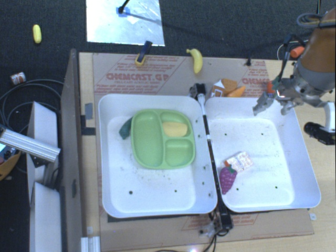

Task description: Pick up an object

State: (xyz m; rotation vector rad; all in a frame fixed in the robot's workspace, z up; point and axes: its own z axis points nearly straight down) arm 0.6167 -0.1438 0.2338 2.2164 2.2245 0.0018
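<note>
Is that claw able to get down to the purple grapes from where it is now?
Probably yes. The claw hangs over the right bin's far edge, and the purple grapes lie uncovered in that bin, only touching a small white packet.

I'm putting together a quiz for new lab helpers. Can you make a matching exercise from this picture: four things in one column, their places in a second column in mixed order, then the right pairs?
Things:
1. green plate
2. purple grapes
3. banana
4. gripper

Places:
A. on the cardboard behind the bins
B. above the far edge of the right bin
C. in the left bin
D. in the right bin, near the divider

Pairs: 1-C, 2-D, 3-A, 4-B
</note>
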